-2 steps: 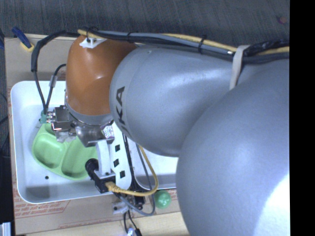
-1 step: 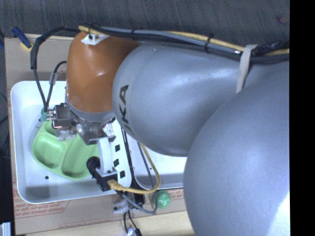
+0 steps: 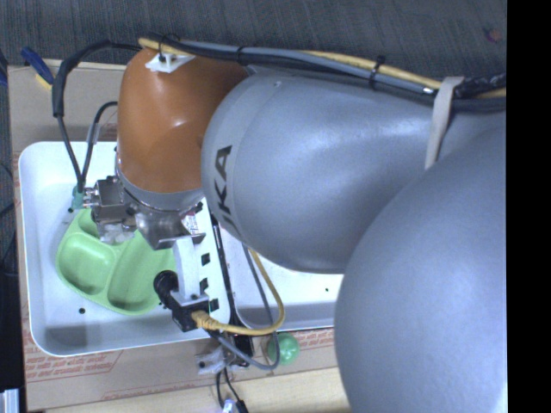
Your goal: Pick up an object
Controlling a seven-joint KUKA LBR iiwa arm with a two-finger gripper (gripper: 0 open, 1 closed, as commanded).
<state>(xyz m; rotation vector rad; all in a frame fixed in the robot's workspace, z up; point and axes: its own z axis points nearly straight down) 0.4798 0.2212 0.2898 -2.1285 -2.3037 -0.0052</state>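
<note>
Arm's down in the white bin (image 3: 34,231) over the green dish (image 3: 95,269) at nine o'clock, claw (image 3: 129,222) state I can't tell, next needs a clean lift.

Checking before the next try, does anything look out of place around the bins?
A small green ball lies outside the white bin, on the bench by its near rim under loose cables. The green dish sits inside, below the gripper.

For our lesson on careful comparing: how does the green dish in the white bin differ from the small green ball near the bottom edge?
The green dish is larger and pale lime, with hollow compartments; the green ball is small, round and darker green. The dish lies inside the white bin; the ball sits outside it, on the bench edge. Both are green.
</note>
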